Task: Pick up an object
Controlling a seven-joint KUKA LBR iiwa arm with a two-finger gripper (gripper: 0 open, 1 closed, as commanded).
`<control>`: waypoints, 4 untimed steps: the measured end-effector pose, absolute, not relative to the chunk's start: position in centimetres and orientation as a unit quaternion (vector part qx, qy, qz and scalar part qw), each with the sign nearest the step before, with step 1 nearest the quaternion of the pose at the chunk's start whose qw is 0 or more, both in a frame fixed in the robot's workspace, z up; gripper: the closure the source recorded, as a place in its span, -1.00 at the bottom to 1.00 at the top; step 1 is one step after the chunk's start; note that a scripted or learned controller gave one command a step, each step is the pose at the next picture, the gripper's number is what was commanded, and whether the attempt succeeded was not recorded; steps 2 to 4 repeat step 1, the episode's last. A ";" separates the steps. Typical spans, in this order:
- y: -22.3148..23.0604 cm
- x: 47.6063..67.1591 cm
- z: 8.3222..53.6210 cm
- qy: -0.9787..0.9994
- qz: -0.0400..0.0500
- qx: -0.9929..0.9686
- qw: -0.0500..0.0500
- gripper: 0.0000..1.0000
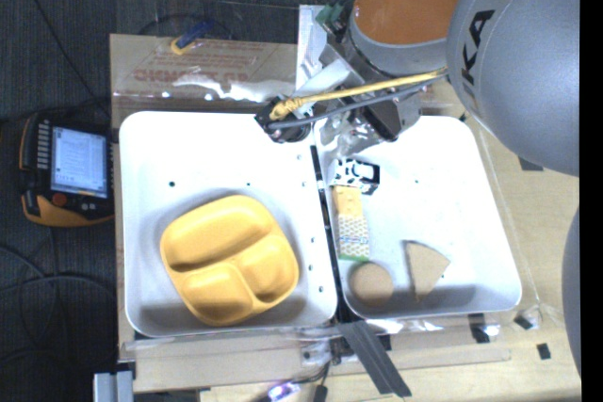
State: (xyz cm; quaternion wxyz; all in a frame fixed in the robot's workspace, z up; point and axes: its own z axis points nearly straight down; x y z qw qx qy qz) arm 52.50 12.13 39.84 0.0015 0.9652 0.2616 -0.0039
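From above, the arm (471, 24) is reaching in from the right, and its pincer (350, 138) is hanging over the far left corner of the right bin (471, 202); whether it is clenched or released I cannot tell. Just below the pincer a narrow yellow-and-green packet (351, 223) is lying along the bin's left wall. Beyond that a round tan piece (371, 281) and a tan wedge (427, 265) are sitting. Down to the pincer's left, a yellow divided tray (229, 257) is resting in the left bin (160, 155).
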 end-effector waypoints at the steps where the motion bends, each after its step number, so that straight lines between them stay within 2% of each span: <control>1: 17.2 51.6 30.8 0.198 -0.004 0.980 0.002 1.00; 4: 17.2 51.6 30.8 0.198 -0.004 0.980 0.002 1.00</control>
